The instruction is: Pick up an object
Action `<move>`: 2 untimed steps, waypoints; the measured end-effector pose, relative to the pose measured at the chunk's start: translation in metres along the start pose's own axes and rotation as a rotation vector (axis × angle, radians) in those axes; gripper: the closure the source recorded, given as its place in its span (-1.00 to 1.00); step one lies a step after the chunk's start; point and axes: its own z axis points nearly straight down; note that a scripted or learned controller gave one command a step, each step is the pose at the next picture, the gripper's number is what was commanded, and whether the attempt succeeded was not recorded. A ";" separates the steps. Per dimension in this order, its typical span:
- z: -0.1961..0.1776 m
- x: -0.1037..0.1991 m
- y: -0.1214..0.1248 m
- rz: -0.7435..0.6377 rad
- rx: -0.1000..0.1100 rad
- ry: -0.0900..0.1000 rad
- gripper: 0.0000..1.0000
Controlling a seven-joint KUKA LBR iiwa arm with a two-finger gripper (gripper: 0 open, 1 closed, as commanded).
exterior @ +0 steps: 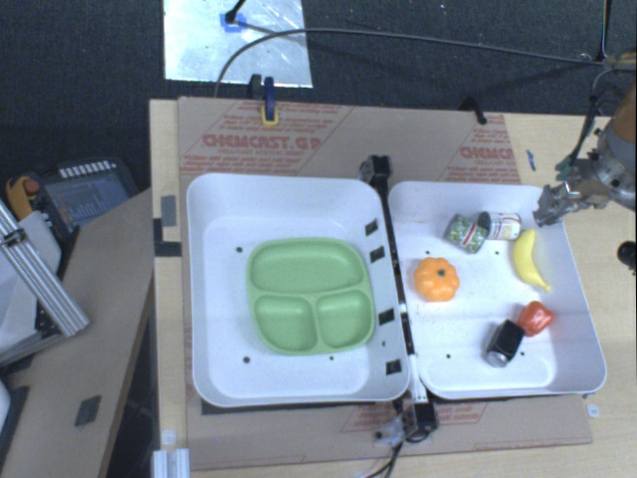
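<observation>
- Two shallow white bins side by side on bench; left bin, right bin.
- Left bin: green divided plate, three compartments, roughly centred, nothing on it.
- Right bin holds all the pickable stuff:
- Orange mini pumpkin, left-middle of the bin, near the divider between bins.
- Small can with green-spotted label, lying on its side, far-left part of bin.
- Small jar/bottle lying just right of the can, touching or nearly touching it; label too blurred to read.
- Yellow banana, right of the jar, lying near-to-far, curved, close to the bin's right wall.
- Red-orange pepper-like item, near-right area, below banana.
- Black cylinder-ish object just left/near of the red item, touching or almost touching it.
- Gripper at far-right edge of right bin, above the rim area, just beyond the banana's far tip; apart from the objects as far as visible.
- Fingers: too small and blurry, cannot tell if spread or pressed together; nothing seen between them.
- Arm comes in from right edge, orange band partly cut off by frame.
- Cardboard sheet with red print under both bins.
- Black clips along the seam between bins.
- Shiny foil-like panel on dark floor at far left, cable running across it.
- Handheld controller on left side table.
</observation>
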 end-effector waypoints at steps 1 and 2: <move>0.010 0.051 0.007 -0.004 0.005 0.003 1.00; -0.001 0.110 0.011 -0.006 0.003 0.003 1.00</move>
